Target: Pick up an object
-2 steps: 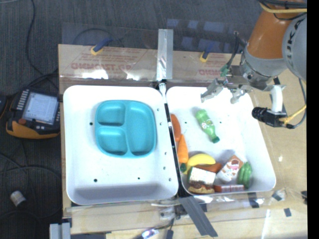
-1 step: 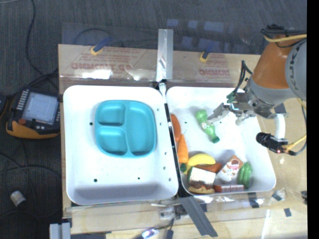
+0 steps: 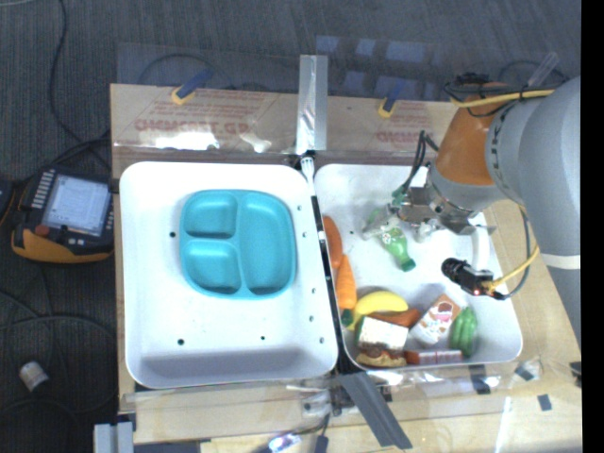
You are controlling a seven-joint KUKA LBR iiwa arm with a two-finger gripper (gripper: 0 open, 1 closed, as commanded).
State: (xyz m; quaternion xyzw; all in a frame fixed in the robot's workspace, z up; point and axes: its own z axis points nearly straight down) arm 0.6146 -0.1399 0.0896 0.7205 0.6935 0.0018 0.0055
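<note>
Reaching into the right bin [image 3: 500,343], the grey arm's pincer [image 3: 408,217] hangs low over a small green bottle [image 3: 397,249] lying just beneath it; whether it is open or closed, I cannot tell; nothing looks lifted yet; banana [image 3: 380,303], carrot [image 3: 341,270] and cartons lie nearer me; the grasp and lift remain.

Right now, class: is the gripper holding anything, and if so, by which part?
It cannot be told. The gripper sits low in the right bin, just above a small green bottle, but no object is visibly between its fingers.
</note>
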